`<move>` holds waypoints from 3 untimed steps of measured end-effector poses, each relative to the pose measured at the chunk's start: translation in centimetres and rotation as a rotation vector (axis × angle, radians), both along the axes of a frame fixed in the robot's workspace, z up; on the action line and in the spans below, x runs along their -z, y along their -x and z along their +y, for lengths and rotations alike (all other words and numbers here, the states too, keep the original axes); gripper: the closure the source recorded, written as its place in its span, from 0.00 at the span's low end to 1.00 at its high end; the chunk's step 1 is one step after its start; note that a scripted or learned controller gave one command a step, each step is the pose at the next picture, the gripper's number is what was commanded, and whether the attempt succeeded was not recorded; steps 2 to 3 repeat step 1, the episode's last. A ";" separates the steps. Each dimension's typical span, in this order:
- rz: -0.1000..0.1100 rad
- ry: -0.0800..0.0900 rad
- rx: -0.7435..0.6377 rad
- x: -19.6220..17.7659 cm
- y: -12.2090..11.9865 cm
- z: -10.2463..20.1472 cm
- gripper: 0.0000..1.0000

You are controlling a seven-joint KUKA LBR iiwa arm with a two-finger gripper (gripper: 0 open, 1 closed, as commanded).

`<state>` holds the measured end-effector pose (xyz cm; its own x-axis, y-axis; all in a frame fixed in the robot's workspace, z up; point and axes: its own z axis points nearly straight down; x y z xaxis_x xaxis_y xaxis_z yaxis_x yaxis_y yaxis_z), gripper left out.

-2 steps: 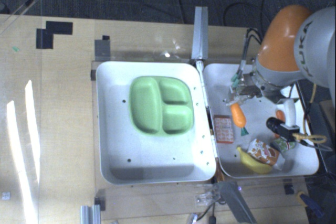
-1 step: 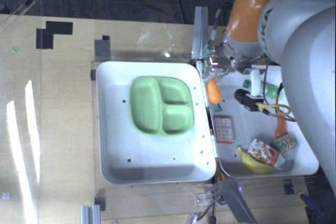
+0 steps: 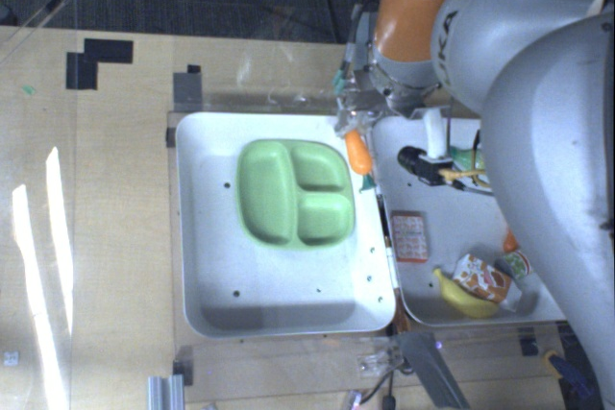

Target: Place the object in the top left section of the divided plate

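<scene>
Just below the gripper [image 3: 354, 117], whose fingers seem closed on its top end, an orange carrot [image 3: 357, 152] hangs over the left bin's [image 3: 207, 206] right rim, the green divided plate [image 3: 295, 193] lying lower left

Two white bins [image 3: 288, 312] on a desk [image 3: 96, 235]: one green divided plate [image 3: 293, 193], one carrot [image 3: 357, 152], one banana [image 3: 461, 297], one card [image 3: 410, 236].

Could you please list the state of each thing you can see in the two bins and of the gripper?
Green divided plate: flat in the left bin, sections bare.
Carrot: hanging at the gripper, over the bins' shared edge.
Banana: lying in the right bin.
Red card: flat in the right bin.
</scene>
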<state>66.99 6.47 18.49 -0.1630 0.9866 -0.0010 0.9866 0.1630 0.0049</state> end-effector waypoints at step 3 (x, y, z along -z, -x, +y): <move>0.000 0.000 0.000 0.0 0.0 0.0 0.00</move>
